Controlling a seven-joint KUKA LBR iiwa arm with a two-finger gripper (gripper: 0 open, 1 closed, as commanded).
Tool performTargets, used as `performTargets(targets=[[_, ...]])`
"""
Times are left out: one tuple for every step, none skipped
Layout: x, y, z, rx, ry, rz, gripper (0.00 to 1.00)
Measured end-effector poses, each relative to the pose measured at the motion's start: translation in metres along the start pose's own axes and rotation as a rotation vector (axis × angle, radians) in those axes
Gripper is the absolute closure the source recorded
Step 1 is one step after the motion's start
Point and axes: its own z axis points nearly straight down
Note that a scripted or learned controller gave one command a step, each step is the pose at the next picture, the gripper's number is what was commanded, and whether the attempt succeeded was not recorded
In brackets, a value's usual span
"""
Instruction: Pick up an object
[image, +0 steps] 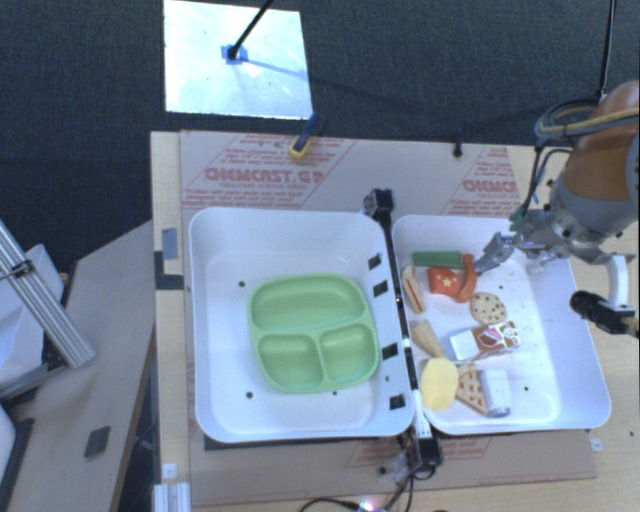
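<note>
Two bins: tool (490, 255) above right bin (575, 400), its blurred grip unreadable, near tomato (452, 283).

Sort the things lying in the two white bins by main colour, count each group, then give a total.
Green: 2, the divided tray and the long flat piece
Red: 1, the tomato-like piece
Yellow or tan: 4, the bun, round cracker, wedge and yellow round
Mixed or white: 3, the small packets and pizza-like slice
Total: 10
</note>
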Motion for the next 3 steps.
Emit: performTargets(targets=[[0.0,0.003,-0.008,-0.014,-0.002,-0.003,0.0],[0.003,0.014,0.046,-0.011,-0.002,-0.006,0.0],[0.004,0.016,0.094,-0.013,0.0,-0.002,0.0]])
